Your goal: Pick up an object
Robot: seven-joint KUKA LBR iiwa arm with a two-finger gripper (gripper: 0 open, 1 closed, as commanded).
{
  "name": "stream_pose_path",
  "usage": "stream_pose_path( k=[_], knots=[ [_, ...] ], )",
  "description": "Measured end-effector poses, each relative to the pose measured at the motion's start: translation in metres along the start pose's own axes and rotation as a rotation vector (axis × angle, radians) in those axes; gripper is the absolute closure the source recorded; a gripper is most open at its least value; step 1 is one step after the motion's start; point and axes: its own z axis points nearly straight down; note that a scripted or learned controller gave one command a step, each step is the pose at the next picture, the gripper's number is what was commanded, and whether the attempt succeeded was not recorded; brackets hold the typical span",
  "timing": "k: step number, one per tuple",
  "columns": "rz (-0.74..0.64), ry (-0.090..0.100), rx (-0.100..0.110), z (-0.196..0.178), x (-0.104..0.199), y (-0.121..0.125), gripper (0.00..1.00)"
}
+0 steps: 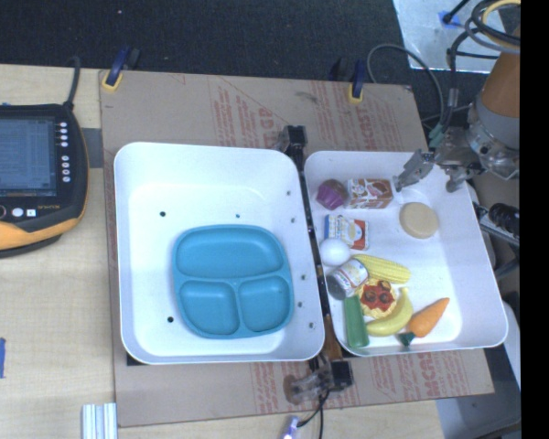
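The right bin (476, 254) holds several toy foods: a purple onion (330, 193), a snack packet (370, 191), a tan round bun (419, 219), a small carton (348, 230), a white ball (333, 251), corn (382, 267), a can (346, 279), a banana (393, 318), a green cucumber (354, 323) and a carrot (427, 318). My gripper (432, 176) hovers over the bin's far right corner, just above the bun. Its fingers are spread open with nothing between them.
The left bin (146, 190) holds a blue divided plate (231, 279). A teach pendant (23, 176) lies on the bench at far left. Clamps (116, 69) pin the cardboard sheet at the back, and cables hang near the arm at upper right.
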Motion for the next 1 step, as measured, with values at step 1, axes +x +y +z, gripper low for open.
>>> stream_pose_path(
  k=[1],
  knots=[
    [0.0, 0.0, 0.002, 0.0393, 0.0307, -0.0819, 0.0]
  ],
)
